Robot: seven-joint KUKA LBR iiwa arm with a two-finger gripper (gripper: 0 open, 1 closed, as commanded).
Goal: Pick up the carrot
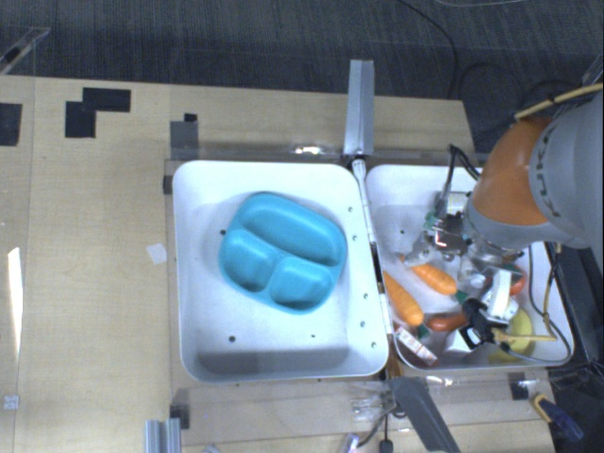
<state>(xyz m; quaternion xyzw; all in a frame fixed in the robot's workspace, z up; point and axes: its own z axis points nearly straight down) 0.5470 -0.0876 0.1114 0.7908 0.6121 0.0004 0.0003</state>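
An orange carrot (435, 277) lies in the middle of the right white bin (401, 192), tilted with its thicker end to the right. A second, longer orange piece (403, 299) lies just left of it, near the bin's left wall. My gripper (465, 270) hangs low over the right bin, directly to the right of the carrot and close against its thick end. The grey wrist and the orange band (508, 182) above it hide the bin's right part.
A brown-red sausage-like piece (445, 324) and a yellow thing (520, 331) lie at the right bin's front, with a small packet (413, 342) in its front left corner. The left bin (203, 347) holds a blue three-part dish (281, 251). A metal post (360, 111) stands behind the bins.
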